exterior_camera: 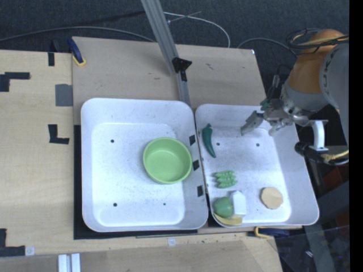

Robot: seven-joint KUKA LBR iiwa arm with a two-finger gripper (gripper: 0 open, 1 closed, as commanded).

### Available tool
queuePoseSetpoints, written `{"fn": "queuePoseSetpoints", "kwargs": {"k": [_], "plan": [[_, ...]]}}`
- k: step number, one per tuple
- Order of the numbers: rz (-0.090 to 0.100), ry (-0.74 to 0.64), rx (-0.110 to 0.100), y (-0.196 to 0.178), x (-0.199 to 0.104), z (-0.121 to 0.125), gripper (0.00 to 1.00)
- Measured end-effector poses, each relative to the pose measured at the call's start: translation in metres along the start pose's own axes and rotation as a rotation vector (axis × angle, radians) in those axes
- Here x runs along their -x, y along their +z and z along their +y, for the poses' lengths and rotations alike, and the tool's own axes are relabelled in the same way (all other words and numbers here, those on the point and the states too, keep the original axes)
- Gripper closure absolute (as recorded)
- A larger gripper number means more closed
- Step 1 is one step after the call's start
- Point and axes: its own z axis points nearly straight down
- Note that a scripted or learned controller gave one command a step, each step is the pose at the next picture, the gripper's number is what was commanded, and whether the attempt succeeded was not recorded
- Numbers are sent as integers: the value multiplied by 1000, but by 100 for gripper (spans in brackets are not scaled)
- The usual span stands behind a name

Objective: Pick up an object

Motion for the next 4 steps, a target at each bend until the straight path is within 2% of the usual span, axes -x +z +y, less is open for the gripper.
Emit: {"fn": "queuePoseSetpoints", "kwargs": {"k": [1,2,3,4], "plan": [[0,0,0,44,-2,1,0],[-2,0,4,64,-3,1,0],[-2,-2,3,53,-4,1,100],[-1,2,9,9,0,-3,100]]}}
